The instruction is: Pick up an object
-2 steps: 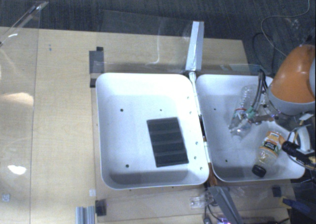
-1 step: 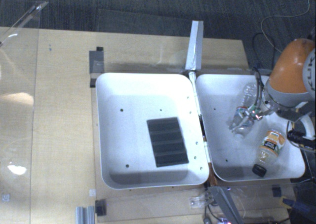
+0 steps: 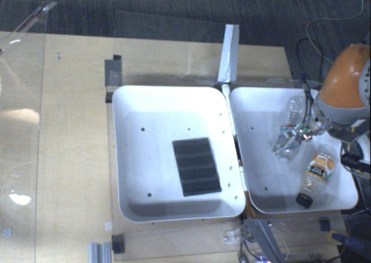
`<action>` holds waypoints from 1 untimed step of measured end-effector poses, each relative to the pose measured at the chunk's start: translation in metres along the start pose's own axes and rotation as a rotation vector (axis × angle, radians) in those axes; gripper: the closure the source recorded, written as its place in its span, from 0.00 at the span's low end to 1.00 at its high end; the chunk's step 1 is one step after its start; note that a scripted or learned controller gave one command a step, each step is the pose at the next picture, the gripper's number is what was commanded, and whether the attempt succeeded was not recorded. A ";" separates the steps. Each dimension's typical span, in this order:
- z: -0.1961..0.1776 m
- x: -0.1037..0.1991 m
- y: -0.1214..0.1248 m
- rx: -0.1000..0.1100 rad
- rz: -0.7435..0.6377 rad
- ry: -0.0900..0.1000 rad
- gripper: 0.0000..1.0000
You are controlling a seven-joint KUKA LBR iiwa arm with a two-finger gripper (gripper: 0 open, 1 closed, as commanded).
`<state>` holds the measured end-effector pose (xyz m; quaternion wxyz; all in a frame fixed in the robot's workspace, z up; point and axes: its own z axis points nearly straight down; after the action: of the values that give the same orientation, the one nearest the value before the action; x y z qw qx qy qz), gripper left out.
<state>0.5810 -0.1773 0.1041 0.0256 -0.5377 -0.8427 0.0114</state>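
Near edge first: worktop [image 3: 64, 157] front strip has clamps and cable clutter below the bins, nothing to grab there.

Right bin [image 3: 261, 117], near corner: small bottle [image 3: 317, 172] lying on its side, tilted, dark cap [image 3: 304, 200] toward the near wall, orange-and-white label up. That's my likeliest pick target. It lies just below and slightly right of the claw [image 3: 293, 137], near but apart, not touching as far as I can tell.

The claw is down low in the right bin, mid-floor, under the orange band [image 3: 348, 85]. I can't tell whether it's open or shut; it's mixed up with something clear and glinting, maybe a transparent plastic item [image 3: 294, 110] stretching toward the far wall. Too blurry for me to say if anything sits between the tips, so I don't count it as held.

Risks as I judge them: clear plastic is hard to see and slick, so a close here may slip off or catch only an edge. The bottle is round and on its side, so a nudge could roll it into the near corner, where the wall blocks the claw. The arm's wrist is close to the right wall too.

Left bin [image 3: 174, 146]: one dark ribbed rectangular block [image 3: 197, 166] flat on the floor, right of centre, well apart from the claw, across the divider.

Far side: metal bracket [image 3: 229, 53] upright between the bins.
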 end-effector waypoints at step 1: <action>-0.046 0.021 0.049 0.019 0.074 0.008 1.00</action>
<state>0.6189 -0.1384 0.1481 0.0336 -0.5683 -0.8219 0.0185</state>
